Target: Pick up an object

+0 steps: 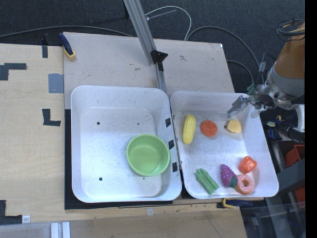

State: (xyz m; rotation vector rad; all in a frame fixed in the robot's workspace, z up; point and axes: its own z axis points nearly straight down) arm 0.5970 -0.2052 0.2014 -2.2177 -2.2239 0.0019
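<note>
The right bin [218,99] holds several toy foods: a yellow corn cob [188,128], a red-orange tomato [208,128], a small yellow piece [234,127], a red pepper [247,164], purple grapes [227,174], a pink donut [244,183] and a green vegetable [206,180]. My gripper [238,106] hangs over the bin's upper right corner, just above and slightly right of the small yellow piece. Nothing is visibly held in it.
A green bowl [147,154] sits in the left bin [99,103], near its lower right. A slanted metal pole [141,24] rises behind the bins. Cables run across the dark floor at the back.
</note>
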